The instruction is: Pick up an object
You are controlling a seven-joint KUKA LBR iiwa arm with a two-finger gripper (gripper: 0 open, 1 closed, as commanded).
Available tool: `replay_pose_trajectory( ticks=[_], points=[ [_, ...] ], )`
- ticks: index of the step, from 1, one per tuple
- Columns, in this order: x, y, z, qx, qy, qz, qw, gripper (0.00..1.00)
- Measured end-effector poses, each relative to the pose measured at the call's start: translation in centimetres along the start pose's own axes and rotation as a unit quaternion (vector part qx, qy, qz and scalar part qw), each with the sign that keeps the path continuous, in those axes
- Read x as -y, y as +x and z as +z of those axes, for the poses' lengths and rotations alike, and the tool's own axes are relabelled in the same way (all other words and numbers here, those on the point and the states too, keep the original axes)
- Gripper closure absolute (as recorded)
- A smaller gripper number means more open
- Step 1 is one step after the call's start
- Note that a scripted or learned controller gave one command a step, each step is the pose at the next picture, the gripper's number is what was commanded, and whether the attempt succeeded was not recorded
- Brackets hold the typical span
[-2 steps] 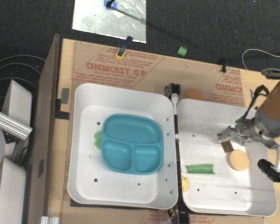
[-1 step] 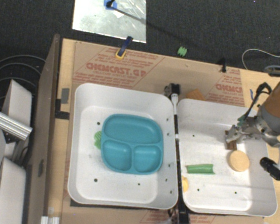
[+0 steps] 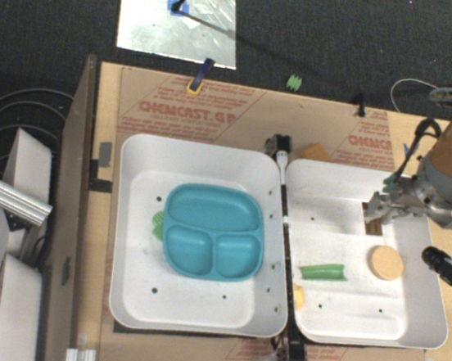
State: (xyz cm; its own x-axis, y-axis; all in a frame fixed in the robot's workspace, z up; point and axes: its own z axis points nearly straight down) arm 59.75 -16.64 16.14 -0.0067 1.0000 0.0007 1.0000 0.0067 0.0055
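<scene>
My gripper [image 3: 377, 210] hangs low over the back of the right bin [image 3: 404, 331], reaching in from the right. A small brown object [image 3: 375, 227] shows just beneath its tip; whether the two touch cannot be made out. A round tan disc [image 3: 385, 263] lies on the bin floor a little in front and to the right of the gripper. A green pod-shaped piece [image 3: 323, 272] rests near the bin's middle left. A small yellow piece [image 3: 299, 297] sits against the bin's left wall.
The left bin [image 3: 136, 205] holds a blue divided plate [image 3: 213, 231] with a green item [image 3: 157, 224] poking out at its left edge. A black divider [image 3: 283, 224] runs between the bins. Cables [image 3: 446, 266] hang by the arm's wrist.
</scene>
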Motion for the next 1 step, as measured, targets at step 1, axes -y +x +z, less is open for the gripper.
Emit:
replay_pose_trajectory(
  ticks=[1],
  points=[
    [-1.5,4.17,-5.69,0.0,-0.002,-0.001,1.0,1.0]
  ],
)
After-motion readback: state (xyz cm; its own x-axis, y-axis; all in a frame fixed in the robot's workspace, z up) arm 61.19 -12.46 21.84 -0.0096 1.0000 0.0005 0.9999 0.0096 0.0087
